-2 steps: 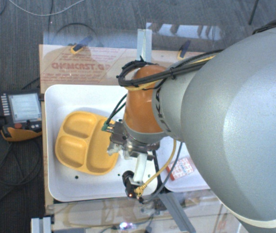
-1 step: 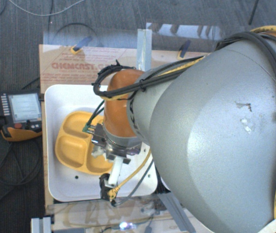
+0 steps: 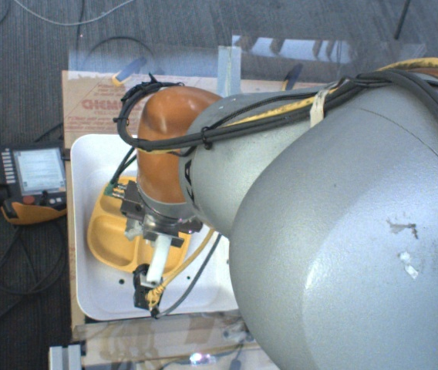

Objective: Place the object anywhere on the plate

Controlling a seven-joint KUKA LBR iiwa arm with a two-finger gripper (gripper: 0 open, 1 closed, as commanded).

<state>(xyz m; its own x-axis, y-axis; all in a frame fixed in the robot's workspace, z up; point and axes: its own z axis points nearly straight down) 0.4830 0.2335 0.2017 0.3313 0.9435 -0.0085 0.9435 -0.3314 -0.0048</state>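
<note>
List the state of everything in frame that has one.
plate: right side up, flat in the bin, partly covered by the arm
bin: holds the plate
arm: extended over the plate, wrist pointing down
pendant: screen lit, on the floor beside the bench

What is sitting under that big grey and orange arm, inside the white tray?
A yellow plate lies in the white bin, its left part in plain sight. The arm covers the plate's right side, so anything lying there is hidden.
</note>
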